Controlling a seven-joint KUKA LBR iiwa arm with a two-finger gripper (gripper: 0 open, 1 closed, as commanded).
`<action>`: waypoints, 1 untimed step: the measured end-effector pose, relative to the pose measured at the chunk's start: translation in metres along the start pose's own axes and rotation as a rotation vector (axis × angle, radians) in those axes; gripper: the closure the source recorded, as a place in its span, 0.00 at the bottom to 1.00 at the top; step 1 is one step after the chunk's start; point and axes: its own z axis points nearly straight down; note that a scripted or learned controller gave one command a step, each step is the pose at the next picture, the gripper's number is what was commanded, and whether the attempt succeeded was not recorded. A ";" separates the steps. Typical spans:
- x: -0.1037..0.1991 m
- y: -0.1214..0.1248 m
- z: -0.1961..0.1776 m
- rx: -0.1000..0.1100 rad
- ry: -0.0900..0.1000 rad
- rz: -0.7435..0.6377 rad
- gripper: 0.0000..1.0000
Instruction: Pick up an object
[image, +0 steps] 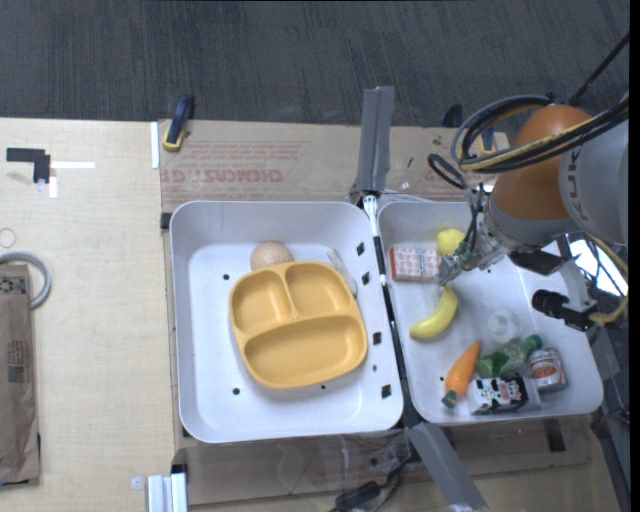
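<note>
Camera view, from my remote station: I see the arm (560, 150) reaching in from the right over the right bin (585, 395), with the gripper (462, 262) low near that bin's upper left area, just above the banana (437, 316) and just below a small yellow object (451, 240). I cannot tell how wide the claw stands or whether it has hold of anything; the wrist and cables crowd that spot. A red-and-white packet (414, 263) lies just left of the gripper against the bin's inner wall. Lower in the same bin I see a carrot (461, 369), a green item (505, 356), a small can (546, 370) and a black-and-white carton (499, 394) grouped together. In the left bin (195, 400) rests a yellow divided plate (298, 325), with a tan round object (270, 256) touching its upper edge.
</note>
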 end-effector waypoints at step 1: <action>0.073 -0.011 -0.089 0.005 0.003 0.158 1.00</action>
